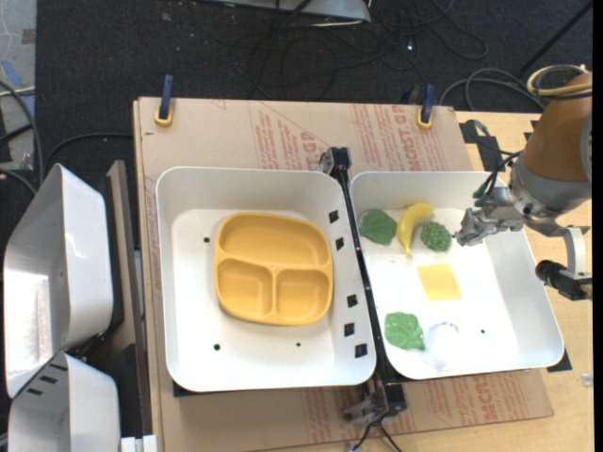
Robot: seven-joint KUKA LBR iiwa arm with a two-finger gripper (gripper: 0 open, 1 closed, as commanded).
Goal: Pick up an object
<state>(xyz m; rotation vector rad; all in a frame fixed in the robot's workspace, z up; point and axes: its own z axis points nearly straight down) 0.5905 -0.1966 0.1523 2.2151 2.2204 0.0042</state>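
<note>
The gripper (468, 233) hovers just right of the broccoli (435, 236); whether it is open or closed cannot be told

Grey arm (556, 172) reaching in from right, end effector (468, 233) lowered

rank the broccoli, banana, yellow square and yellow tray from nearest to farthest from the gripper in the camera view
From the gripper, in the right bin:
1. Broccoli, just to its left in the view.
2. Banana, left of the broccoli. The yellow square, lower in the view, looks about as far; too close to call.
3. Yellow tray, in the left bin, clearly farthest.
</note>
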